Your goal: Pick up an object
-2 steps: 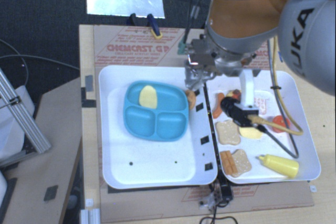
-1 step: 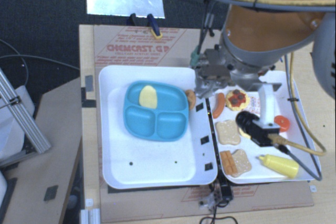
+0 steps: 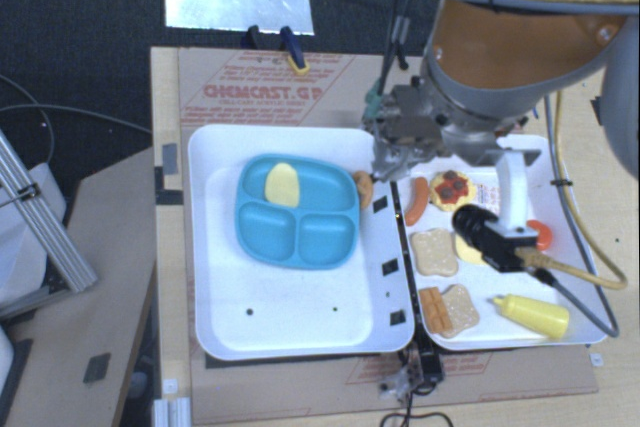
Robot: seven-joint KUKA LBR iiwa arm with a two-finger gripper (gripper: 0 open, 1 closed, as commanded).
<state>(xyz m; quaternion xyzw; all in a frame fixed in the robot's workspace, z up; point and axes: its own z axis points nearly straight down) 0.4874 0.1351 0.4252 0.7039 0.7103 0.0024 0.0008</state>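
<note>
My gripper (image 3: pixel 388 165) hangs over the rim between the two bins, near their far end. Just to its left a small orange-brown piece (image 3: pixel 364 187) lies in the left bin (image 3: pixel 290 325), beside the blue divided plate (image 3: pixel 297 212). A yellow piece (image 3: pixel 282 183) rests in the plate's far compartment. Right of the gripper, in the right bin (image 3: pixel 500 337), lie a red sausage (image 3: pixel 417 201) and a small pizza (image 3: pixel 451 189). The arm's bulk hides the right bin's far part.
The right bin also holds a toast slice (image 3: pixel 435 251), a yellow cheese piece (image 3: pixel 468 250), a bread slice (image 3: pixel 461 307) with orange sticks (image 3: pixel 433 307) beside it, a yellow mustard bottle (image 3: pixel 533 313) and a red-orange piece (image 3: pixel 541 235). Cardboard (image 3: pixel 265 90) lies under the bins.
</note>
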